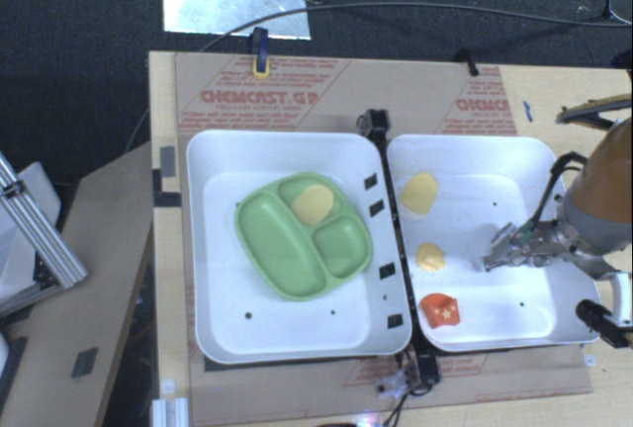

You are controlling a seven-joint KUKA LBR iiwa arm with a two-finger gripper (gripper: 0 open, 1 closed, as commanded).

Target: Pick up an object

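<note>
Camera view, looking down at a slant on the worktop (326,84) and its two white bins. My hand (502,250) reaches in from the right and hangs over the middle of the right bin (495,316); whether my fingers stand apart or together I cannot tell, for they blur into one grey tip, and nothing shows between them.

Three candidates lie in the right bin, all toward its left wall. The small yellow piece (430,258) is nearest: it lies directly to the picture's left of my fingertips, level with them, near but not touching. It is rounded, with no clear long axis, so I judge that wrist rotation matters little for it. The red piece (440,309) lies below and left of my hand, close to the bin's near-left corner. The larger yellow piece (419,192) lies above and left, just beside the divider between the bins.

The left bin (213,217) holds a green compartment plate (302,237), with another yellow piece (314,205) in its upper compartment, well apart from my hand.

Judgement: the coming move turns on a short leftward travel toward the small yellow piece, then a descent. No object is yet held.
</note>
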